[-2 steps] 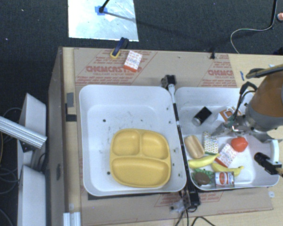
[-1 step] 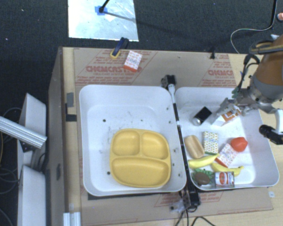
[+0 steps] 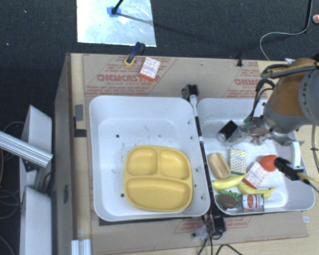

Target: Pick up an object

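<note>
Camera view: pincer (image 3: 243, 133) low in the right bin (image 3: 303, 198), finger state indiscernible, beside a black cylinder (image 3: 227, 130).

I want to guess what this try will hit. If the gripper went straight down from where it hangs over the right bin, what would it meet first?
Probably the bare floor of the right bin near its back, or the small black-and-silver object just left of the gripper. Depth is unclear from this slanted view, so I cannot say which for sure.

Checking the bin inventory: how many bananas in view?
2. One banana lies in the right bin below the bread roll; the second banana lies beside it, partly under a small carton. More may be hidden.
</note>
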`<state>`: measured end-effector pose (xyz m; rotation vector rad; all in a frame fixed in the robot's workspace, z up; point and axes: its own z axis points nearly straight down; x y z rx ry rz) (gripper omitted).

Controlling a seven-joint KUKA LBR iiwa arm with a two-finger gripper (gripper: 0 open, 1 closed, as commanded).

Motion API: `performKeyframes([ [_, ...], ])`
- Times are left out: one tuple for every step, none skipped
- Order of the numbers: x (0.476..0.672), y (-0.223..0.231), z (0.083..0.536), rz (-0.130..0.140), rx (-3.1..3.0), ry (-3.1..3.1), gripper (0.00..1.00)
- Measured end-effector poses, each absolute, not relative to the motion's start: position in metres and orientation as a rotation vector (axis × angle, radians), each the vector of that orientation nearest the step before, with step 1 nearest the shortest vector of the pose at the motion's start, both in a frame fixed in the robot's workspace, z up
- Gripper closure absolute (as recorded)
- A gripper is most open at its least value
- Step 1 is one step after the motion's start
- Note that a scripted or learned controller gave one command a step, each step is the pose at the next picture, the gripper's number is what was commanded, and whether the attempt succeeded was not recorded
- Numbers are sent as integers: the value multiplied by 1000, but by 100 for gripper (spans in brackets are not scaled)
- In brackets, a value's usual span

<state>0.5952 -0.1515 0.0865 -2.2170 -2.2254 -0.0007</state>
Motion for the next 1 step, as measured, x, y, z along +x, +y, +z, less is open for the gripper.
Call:
performKeyframes([
  [558,-100,84,-2,-2219,-2225,0],
])
